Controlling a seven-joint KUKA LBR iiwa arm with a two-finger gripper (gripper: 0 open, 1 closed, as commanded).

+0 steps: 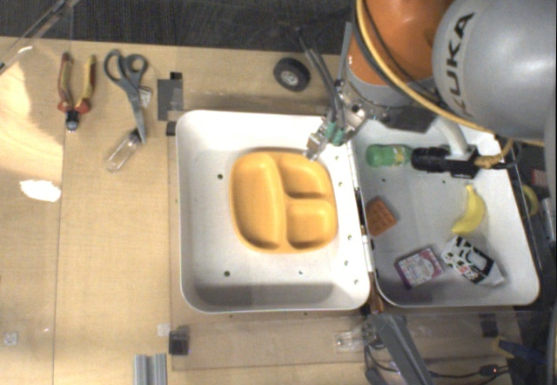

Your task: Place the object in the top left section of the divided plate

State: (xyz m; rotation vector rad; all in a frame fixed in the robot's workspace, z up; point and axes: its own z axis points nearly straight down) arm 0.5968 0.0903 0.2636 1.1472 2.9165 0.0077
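Note:
A yellow divided plate (283, 200) lies in the middle of the left white bin (204, 279). It has one long section on its left and two smaller sections on its right. My gripper (316, 144) hangs low over the plate's far right corner, close to the wall between the two bins. The tip is small and partly lost against the white bin. I can make out nothing held in it.
The right bin (513, 287) holds a green bottle (387, 155), a banana (470, 211), an orange-brown square (380, 215), a purple packet (418, 266) and a black-and-white box (471, 260). Scissors (130, 87), pliers (74, 89) and a tape roll (291, 73) lie on the bench.

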